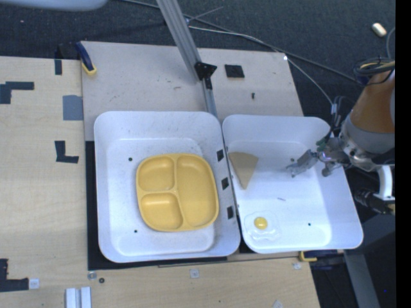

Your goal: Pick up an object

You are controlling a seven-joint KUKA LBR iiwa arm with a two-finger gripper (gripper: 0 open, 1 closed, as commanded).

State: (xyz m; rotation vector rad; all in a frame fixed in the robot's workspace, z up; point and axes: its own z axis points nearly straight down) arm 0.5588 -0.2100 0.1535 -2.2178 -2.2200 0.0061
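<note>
Objects to pick lie in two shallow white plastic bins: the left bin holds a yellow three-compartment plastic plate; the right bin holds a tan triangular wedge and a toy fried egg. The gripper hangs over bare floor, apparently holding nothing; its opening I cannot tell.
</note>
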